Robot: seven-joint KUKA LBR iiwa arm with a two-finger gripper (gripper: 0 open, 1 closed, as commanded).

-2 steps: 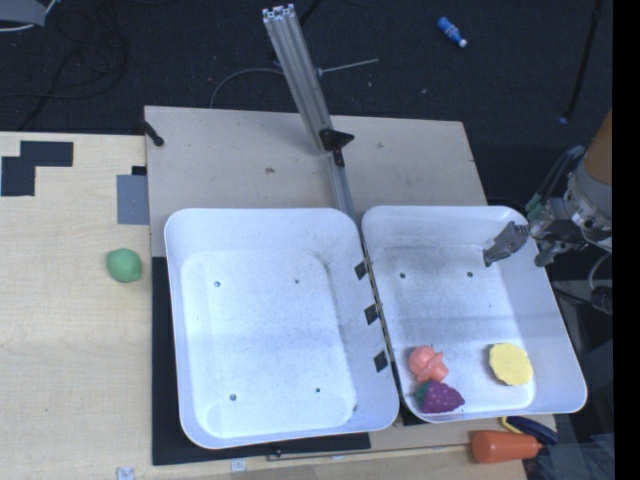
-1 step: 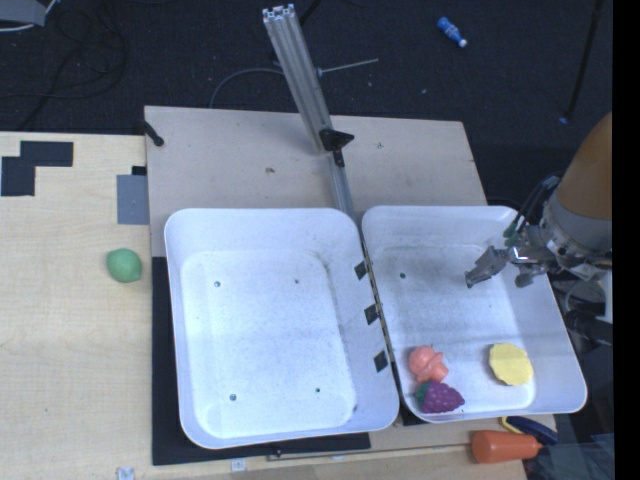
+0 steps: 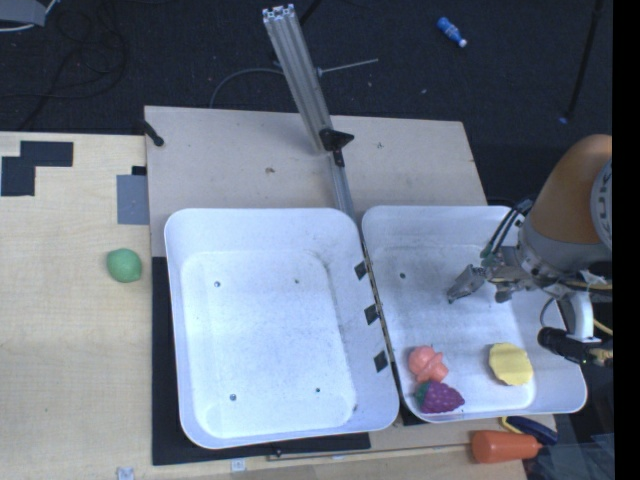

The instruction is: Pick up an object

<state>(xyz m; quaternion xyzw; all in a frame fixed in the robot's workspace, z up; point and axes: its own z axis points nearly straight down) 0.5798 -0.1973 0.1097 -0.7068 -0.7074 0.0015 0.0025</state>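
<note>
Down at the front edge of the bench (image 3: 60,298), just outside the bins: an orange carrot-shaped toy (image 3: 503,446), lying flat with its long side running left to right. Just behind it, inside the right white bin (image 3: 440,230) near its front wall: a purple bunch of toy grapes (image 3: 440,398), touching a pink-orange lumpy toy (image 3: 428,362) right above it, and a yellow roundish toy (image 3: 511,364) a little way off to the right. Higher up in the same bin, over bare white floor: the grey pincer (image 3: 468,286) on the arm with the orange band. Nothing between its tips. Open or shut, hard to tell from here, too small and dark. All three toys toward the front of the bin from the pincer, the pink-orange one nearest and almost straight below in the picture, the yellow one off to the front right. No clear long side on the pink-orange toy, so probably fine to grab from any way round. Grapes a bit longer left to right. Left white bin (image 3: 200,230) beside it, and a green ball (image 3: 125,265) far off on the bench to the left.
</note>
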